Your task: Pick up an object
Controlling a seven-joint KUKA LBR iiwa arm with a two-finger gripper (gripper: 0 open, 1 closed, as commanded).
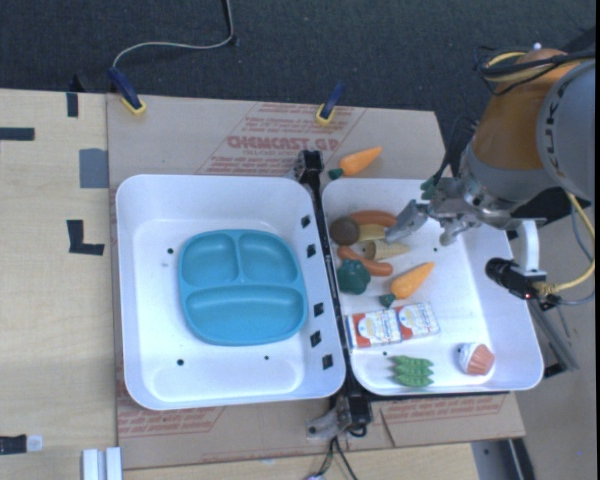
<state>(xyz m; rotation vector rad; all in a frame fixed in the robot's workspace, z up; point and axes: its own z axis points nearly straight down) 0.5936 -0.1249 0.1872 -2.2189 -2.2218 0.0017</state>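
In the right bin (520, 353), nearest, lie a green toy (411, 370), a small red-and-white piece (474, 358) and a carton (394, 324). Beyond them sit a carrot (411, 280) and a cluster that looks like sausages (368, 236). The pincer (427, 226) hangs released above that cluster, gripping nothing. The left bin (140, 268) holds a blue plate (244, 285).
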